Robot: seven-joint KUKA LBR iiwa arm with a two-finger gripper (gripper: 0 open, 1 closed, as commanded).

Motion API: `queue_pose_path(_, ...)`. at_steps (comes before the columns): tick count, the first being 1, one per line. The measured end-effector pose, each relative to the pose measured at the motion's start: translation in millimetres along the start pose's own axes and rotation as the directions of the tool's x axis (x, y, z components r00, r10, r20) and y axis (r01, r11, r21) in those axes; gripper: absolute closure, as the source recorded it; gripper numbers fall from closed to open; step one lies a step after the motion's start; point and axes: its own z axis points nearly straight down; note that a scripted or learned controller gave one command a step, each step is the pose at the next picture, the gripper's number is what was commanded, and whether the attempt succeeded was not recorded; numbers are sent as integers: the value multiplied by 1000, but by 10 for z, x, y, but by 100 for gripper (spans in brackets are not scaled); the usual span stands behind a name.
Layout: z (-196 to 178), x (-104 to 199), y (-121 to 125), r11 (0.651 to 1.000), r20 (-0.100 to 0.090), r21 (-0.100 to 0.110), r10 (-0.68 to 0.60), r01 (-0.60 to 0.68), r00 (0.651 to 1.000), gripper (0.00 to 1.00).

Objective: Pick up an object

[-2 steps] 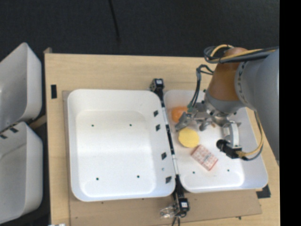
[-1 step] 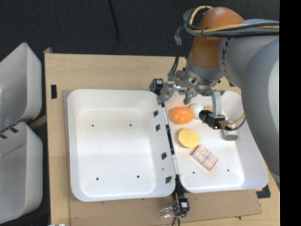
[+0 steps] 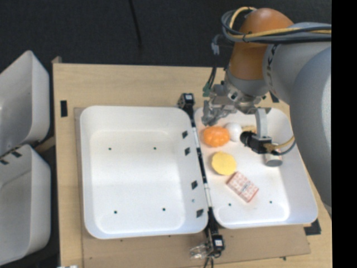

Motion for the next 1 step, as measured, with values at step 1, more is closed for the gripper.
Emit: queue_pose_path(1,-1071,-144,-590,1000,0,-6,5,-5,1000,100)
